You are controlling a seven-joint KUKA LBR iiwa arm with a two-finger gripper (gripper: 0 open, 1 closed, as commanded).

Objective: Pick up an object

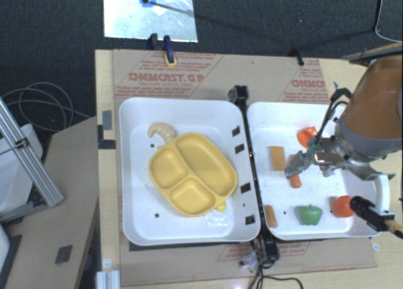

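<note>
Overhead, we see the gripper [296,168] low in the right bin [277,221], just above a small orange piece [295,181]; we cannot tell its state. Nearby lie a tan block [276,157], a green pepper [309,214] and an orange ball [342,206]. A yellow divided plate [192,173] fills the left bin [135,155].

The brown backing sheet [208,70] under the two bins carries red printed lettering. On its left part the print reads "CHEMCAST G P" [165,77], flanked by red diagonal stripes. On its right part the same red lettering [308,84] recurs, partly covered and not fully legible.
</note>
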